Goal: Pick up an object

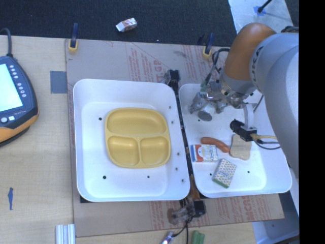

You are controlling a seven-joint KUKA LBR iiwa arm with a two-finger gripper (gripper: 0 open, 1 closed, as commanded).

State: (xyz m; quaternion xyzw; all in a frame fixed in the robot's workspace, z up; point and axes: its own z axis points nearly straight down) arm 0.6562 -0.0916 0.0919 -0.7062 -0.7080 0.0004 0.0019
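While my gripper [203, 108] hangs over the right bin [277, 184], I can't tell its fingers' state. I'd drop squarely over the orange carrot [216, 143].

Yellow tray [137, 136], white bins [84, 136], orange sausage [216, 143], green patterned packet [224, 173]

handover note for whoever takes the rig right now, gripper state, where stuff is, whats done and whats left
Gripper: low over the far end of the right bin, nothing visibly held; whether it is open or shut is unclear.
Right bin, loose, nearer than the gripper: orange carrot-like piece, tan bread-like piece, red and white small carton, green patterned packet.
Left bin: a yellow divided plate.
Done: no pick visible.
Left: grasp and lift any one object.
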